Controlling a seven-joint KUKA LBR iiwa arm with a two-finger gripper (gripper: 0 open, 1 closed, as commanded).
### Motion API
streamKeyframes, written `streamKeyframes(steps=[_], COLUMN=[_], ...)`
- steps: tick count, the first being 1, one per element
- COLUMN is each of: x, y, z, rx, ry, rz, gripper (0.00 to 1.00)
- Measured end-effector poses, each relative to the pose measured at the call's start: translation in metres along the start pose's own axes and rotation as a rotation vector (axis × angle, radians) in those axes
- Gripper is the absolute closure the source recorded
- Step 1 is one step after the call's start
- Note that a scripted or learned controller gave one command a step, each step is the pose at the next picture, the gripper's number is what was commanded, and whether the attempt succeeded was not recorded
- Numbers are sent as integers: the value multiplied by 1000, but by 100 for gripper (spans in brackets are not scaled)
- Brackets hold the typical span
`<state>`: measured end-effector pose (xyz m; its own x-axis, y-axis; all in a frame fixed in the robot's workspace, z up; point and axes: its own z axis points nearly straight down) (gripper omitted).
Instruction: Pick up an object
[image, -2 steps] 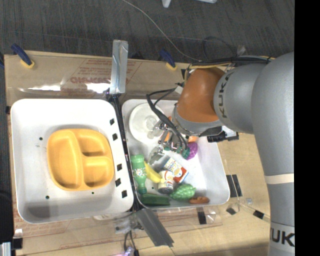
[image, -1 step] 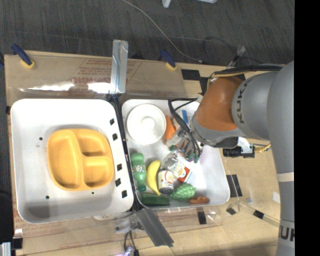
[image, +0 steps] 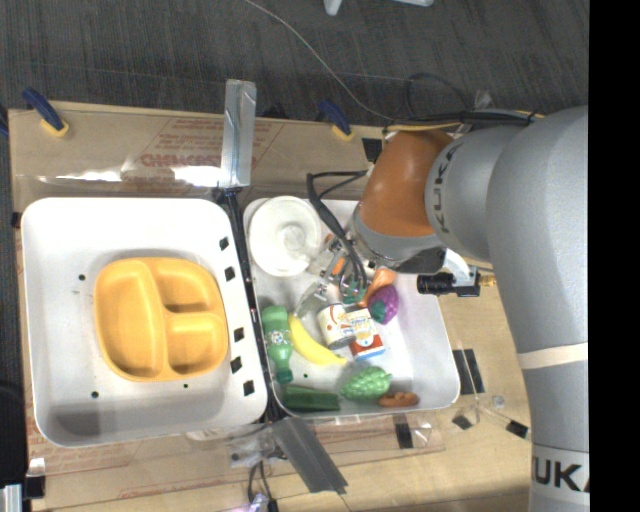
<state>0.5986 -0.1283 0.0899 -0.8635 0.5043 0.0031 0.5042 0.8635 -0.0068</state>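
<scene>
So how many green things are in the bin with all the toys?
3. A green bottle stands beside the banana, a dark cucumber lies at the near wall, a bumpy green one sits beside it. The arm may hide more.

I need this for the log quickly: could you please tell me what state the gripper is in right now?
Gripper: low in the right bin, above the toy food by the white bowl; open or closed cannot be told.

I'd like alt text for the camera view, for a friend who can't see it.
A grey robot arm with an orange band reaches into the right white bin, above toy food: yellow banana, green bottle, purple eggplant. The left white bin holds a yellow divided plastic tray.
</scene>
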Motion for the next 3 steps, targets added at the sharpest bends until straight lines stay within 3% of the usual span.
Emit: streamKeyframes(steps=[1, 2, 3], x=[33, 32, 33], y=[-40, -38, -38], z=[-1, -12, -12], rx=[-6, -7, -7], ry=[-1, -3, -3], rz=[103, 95, 95], gripper=[0, 100, 0])
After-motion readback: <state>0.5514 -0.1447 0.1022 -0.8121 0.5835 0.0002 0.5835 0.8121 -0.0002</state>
